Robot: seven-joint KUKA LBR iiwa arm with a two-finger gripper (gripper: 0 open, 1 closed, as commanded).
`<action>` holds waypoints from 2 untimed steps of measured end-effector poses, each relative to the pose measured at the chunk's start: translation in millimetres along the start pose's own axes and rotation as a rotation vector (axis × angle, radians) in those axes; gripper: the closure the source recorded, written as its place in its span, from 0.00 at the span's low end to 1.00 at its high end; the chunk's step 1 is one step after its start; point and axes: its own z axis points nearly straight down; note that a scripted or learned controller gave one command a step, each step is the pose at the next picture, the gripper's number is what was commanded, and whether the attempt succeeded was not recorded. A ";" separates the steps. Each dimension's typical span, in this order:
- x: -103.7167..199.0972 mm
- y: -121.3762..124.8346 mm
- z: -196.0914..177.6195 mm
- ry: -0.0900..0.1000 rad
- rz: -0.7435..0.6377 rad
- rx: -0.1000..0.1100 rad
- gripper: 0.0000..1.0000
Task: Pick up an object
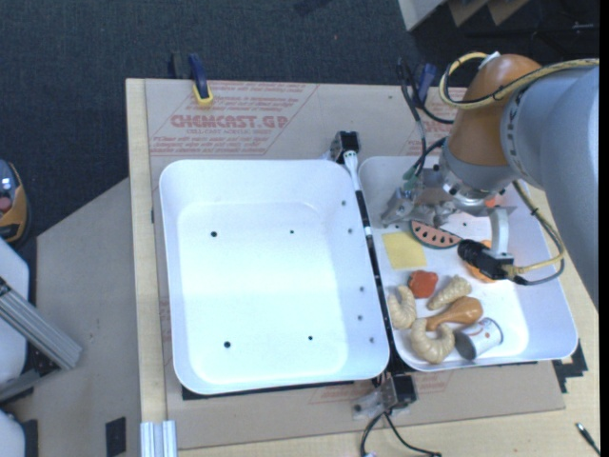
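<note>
Currently, scene layout, left to right:

Left bin: the shallow white plastic bin (181, 255) holds no objects; judged to be the drop side.

Divider: the black strip with a clamp (347, 150) runs between both bins and appears to hold them together.

Right bin: the matching shallow white bin (547, 327) holds all objects, bunched toward its left and lower part.

Candidate object: the red-and-green watermelon-slice toy (433, 234) lies flat in the upper part of the right bin, just below the gripper. Long axis: near horizontal, tilted down to the right.

Neighbours: the flat yellow square (403, 250) lies just left of the slice; the small red block (422, 282), the tan peanut-shaped toy (449, 291) and the brown drumstick toy (457, 310) lie below it.

Gripper: the grey two-finger gripper (407, 201) hangs over the upper left of the right bin. Jaw state: cannot be determined.

Arm: the grey arm with orange band (495, 93) enters from the right, judged posed for a downward reach.
</note>
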 end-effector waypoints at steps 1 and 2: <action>-2.1 -59.7 0.4 0.001 0.005 0.004 0.00; -2.1 6.6 -14.8 -0.003 0.000 -0.010 0.00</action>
